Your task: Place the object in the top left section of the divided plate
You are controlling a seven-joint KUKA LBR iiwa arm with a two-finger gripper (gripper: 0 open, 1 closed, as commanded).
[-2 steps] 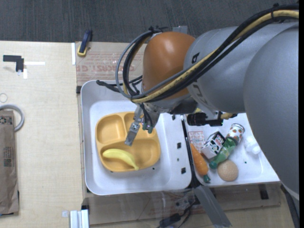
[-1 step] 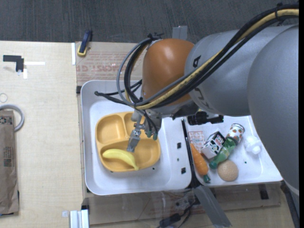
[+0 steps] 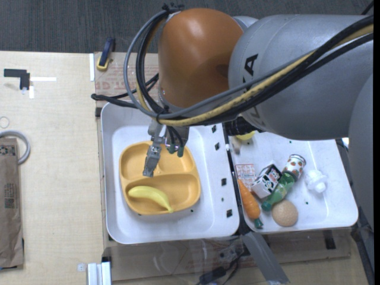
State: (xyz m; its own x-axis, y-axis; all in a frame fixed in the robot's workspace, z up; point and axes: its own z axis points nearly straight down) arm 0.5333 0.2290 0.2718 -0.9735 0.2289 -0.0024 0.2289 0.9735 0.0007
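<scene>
Over plate [image 3: 133, 159] top-left: pincer [image 3: 161, 153] w/ object [image 3: 151, 161].

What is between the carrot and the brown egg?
In the camera view, a green bottle lies tilted between the orange carrot and the round brown egg, in the right white bin.

Single fixed camera above the bench, angled down at a slant, taking in the left bin [image 3: 113, 177] and right bin [image 3: 338, 212] side by side, close enough that the arm [image 3: 285, 70] from the right crowds the upper frame
</scene>
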